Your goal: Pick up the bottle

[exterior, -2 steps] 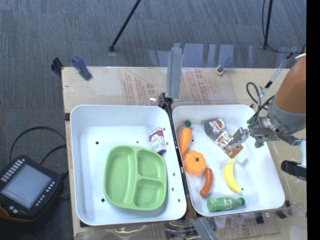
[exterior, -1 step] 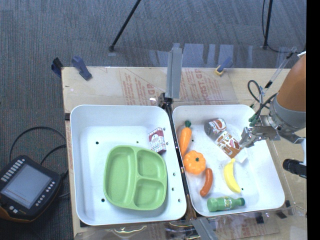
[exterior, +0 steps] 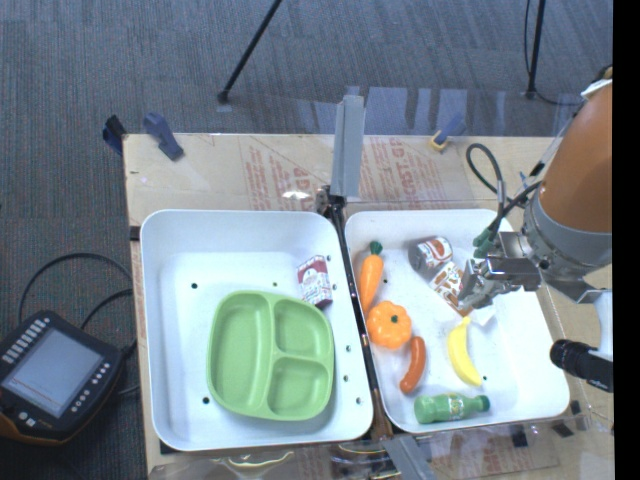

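- The bench (exterior: 250, 168) is being seen from above at a slant, two shallow white bins being borne on it side by side.
- The left bin (exterior: 180, 258) is being occupied by a green divided plate (exterior: 271, 355) and a small red-and-white carton (exterior: 315, 281), the carton being set just beyond the plate's far edge.
- The arm (exterior: 590, 178), grey with an orange band, is being reached in from the right, over the right bin (exterior: 520, 368).
- The gripper (exterior: 477, 290) is being held low over the middle right of that bin, just beside a brown-and-white can (exterior: 432, 255) lying on its side; its fingers are being pointed down toward a reddish wrapper by the can. How wide the gripper is cannot be told, and nothing is being seen held by it.
- A carrot (exterior: 369, 276) is being shown lying along the bin's left wall, with a small orange pumpkin (exterior: 389, 325) just below it and an orange-red sausage-like piece (exterior: 412, 364) below that.
- A banana (exterior: 462, 354) is being shown lying just below the gripper.
- The bottle (exterior: 451, 406), green, is lying on its side near the bin's near wall, apart from the gripper, untouched.
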`<state>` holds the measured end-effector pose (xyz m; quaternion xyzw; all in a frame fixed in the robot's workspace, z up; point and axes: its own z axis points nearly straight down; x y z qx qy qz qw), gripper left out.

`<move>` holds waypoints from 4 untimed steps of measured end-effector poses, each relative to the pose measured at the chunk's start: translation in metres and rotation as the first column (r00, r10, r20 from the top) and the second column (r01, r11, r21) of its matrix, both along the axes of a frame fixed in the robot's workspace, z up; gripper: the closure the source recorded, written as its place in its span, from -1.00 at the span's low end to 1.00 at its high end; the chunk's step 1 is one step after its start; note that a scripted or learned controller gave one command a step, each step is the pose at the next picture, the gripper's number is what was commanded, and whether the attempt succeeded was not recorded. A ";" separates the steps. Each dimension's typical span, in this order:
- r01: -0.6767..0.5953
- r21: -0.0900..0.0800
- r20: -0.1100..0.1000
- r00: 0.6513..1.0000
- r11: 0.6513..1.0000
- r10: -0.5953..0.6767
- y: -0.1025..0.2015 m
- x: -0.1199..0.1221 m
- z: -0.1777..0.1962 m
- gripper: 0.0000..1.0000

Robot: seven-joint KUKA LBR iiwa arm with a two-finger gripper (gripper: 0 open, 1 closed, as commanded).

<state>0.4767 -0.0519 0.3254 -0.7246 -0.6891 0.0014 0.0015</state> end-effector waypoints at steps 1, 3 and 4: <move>-0.039 -0.002 0.001 0.999 0.999 0.039 0.090 0.000 0.093 1.00; -0.208 -0.002 0.000 0.978 0.978 0.208 0.238 -0.001 0.110 1.00; -0.440 -0.001 0.001 0.898 0.898 0.440 0.292 -0.001 0.110 1.00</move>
